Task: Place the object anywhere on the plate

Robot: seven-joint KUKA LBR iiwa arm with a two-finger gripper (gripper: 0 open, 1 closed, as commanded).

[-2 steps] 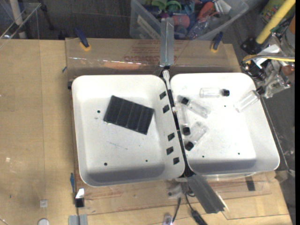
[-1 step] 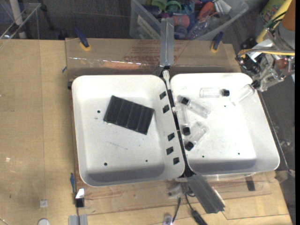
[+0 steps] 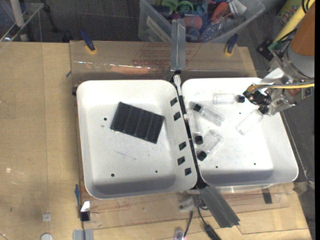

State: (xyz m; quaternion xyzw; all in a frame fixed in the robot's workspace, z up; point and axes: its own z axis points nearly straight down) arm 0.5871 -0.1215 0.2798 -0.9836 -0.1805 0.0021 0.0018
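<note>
A black ribbed rectangular plate (image 3: 137, 122) lies flat in the left bin (image 3: 95, 176), slightly turned. The right bin (image 3: 280, 169) holds several clear vials with black caps. One vial (image 3: 224, 99) lies near the back, another (image 3: 207, 115) left of centre, and a third (image 3: 210, 140) close to the divider. My gripper (image 3: 262, 106) hangs over the right bin's back right part. A further clear vial (image 3: 247, 123) slants down to the left from the gripper's tip, its upper end meeting it. Whether that vial is gripped or lying on the bin floor is unclear.
A divider with black clips (image 3: 181, 129) runs between the bins. Behind the bench stands a clear tub of colourful toys (image 3: 200, 6). Wooden bench surface (image 3: 35, 134) stretches to the left of the bins.
</note>
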